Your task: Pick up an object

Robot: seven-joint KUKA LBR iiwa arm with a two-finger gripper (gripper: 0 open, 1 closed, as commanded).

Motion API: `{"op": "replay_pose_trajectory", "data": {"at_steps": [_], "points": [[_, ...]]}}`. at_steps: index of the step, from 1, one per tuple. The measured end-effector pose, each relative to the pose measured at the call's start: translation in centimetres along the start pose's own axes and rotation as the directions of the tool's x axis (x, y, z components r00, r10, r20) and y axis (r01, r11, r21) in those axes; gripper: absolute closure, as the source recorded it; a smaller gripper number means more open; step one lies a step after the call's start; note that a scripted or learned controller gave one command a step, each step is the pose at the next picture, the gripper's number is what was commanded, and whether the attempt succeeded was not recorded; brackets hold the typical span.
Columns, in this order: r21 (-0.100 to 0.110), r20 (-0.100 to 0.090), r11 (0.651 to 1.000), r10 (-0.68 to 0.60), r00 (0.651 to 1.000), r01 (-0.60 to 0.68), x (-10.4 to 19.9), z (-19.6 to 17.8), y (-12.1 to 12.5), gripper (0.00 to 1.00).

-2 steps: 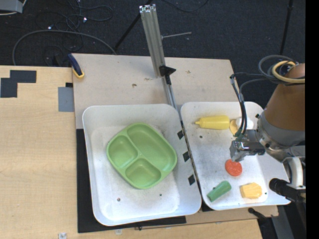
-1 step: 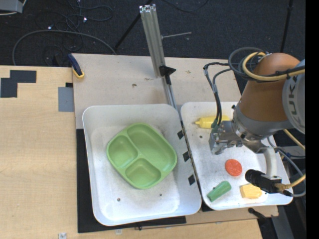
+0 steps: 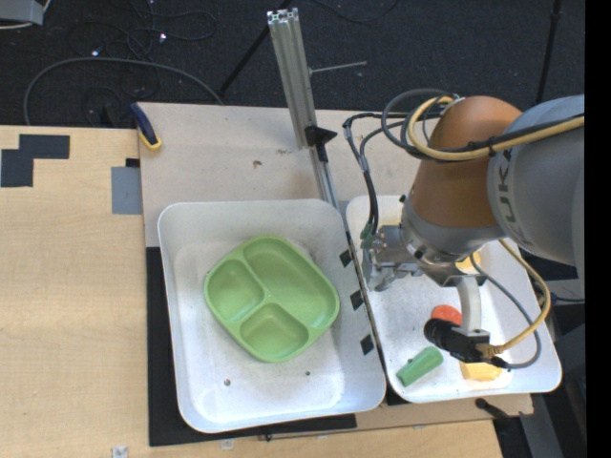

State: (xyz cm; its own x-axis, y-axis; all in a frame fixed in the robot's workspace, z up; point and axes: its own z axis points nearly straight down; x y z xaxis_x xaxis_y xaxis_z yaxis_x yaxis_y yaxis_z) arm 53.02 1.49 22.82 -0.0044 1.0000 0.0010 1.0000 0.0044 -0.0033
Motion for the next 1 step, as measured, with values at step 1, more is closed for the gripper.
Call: {"op": "replay_pose_trajectory", "data": {"at_steps": [1], "points": [[0.0, 0.0, 1.0, 0.0, 1.0, 0.0, 5.31, 0.94, 1.1, 1.0]]}}
